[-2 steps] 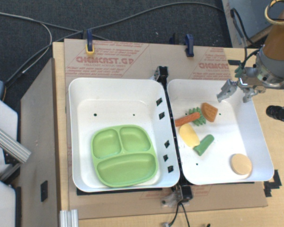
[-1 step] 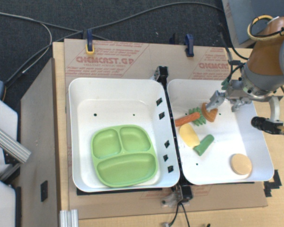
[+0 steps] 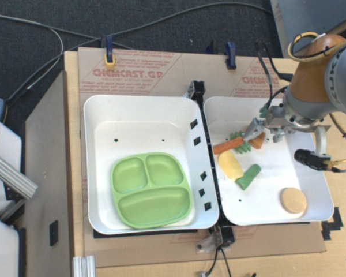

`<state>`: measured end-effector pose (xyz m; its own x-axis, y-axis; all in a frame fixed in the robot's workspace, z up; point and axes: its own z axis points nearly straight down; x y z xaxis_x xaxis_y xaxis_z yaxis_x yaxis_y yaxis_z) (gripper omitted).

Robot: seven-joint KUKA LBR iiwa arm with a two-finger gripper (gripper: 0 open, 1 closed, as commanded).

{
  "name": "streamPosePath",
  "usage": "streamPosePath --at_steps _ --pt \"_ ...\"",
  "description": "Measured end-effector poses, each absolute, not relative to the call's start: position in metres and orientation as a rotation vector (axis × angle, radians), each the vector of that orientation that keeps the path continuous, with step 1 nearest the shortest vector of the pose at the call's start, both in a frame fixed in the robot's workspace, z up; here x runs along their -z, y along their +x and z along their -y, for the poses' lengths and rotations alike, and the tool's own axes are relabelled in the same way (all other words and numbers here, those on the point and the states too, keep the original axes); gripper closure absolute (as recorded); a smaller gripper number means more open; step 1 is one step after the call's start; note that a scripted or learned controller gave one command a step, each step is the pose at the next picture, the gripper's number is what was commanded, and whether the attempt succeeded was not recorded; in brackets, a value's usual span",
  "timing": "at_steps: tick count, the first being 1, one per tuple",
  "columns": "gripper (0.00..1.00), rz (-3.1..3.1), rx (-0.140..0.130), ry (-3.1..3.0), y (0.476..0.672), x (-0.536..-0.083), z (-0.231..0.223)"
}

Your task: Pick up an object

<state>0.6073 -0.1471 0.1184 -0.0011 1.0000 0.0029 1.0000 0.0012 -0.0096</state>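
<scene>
The right bin holds an orange carrot with a green top, a yellow lemon-shaped piece, a green pickle-shaped piece and a tan round disc. My gripper hangs low over the bin's upper middle, just right of the carrot's green top. A small orange piece sits directly under it, partly hidden. Nothing is visibly lifted.
The left bin holds a green divided plate. A black divider with clips runs between the bins. Cables trail over the right bin's right rim. The arm's orange band is above the bin's far right corner.
</scene>
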Motion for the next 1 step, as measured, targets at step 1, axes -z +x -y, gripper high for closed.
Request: streamPosePath --at_steps 1 --pt "1.0 2.219 -0.002 -2.216 0.6092 -0.1311 0.1471"
